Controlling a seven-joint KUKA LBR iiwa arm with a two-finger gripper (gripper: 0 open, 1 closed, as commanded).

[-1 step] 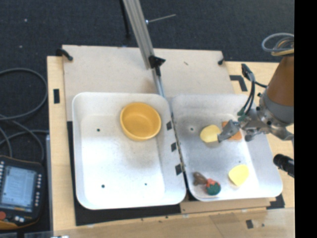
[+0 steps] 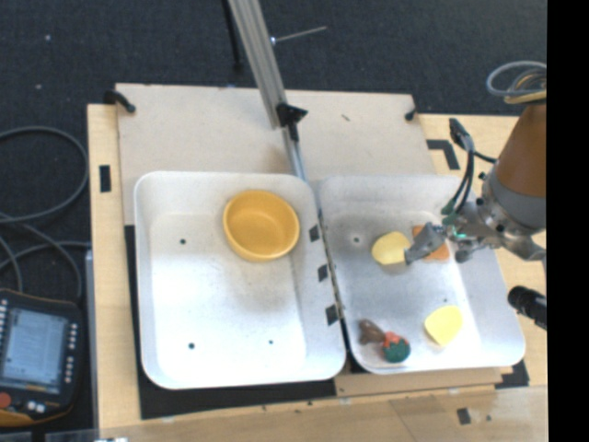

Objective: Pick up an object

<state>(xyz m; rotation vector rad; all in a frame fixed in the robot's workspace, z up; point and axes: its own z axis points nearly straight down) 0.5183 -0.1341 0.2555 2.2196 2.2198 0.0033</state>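
My gripper (image 2: 440,247) hangs low over the upper part of the right bin (image 2: 479,339), open. One grey finger (image 2: 420,250) points left and almost reaches a pale yellow lump (image 2: 389,248). An orange object (image 2: 431,237) lies partly hidden under the gripper, between the two fingers. I cannot tell whether the fingers touch it. A flat yellow piece (image 2: 444,324) lies nearer the front of the same bin. A small brown piece (image 2: 370,331) and a green and red toy (image 2: 396,347) lie at the bin's front left.
A yellow bowl (image 2: 261,224) stands upright at the back of the left bin (image 2: 184,339). A slanted metal pole (image 2: 262,58) rises behind the bins. The arm's orange band (image 2: 525,159) is at the right, with cables beside it.
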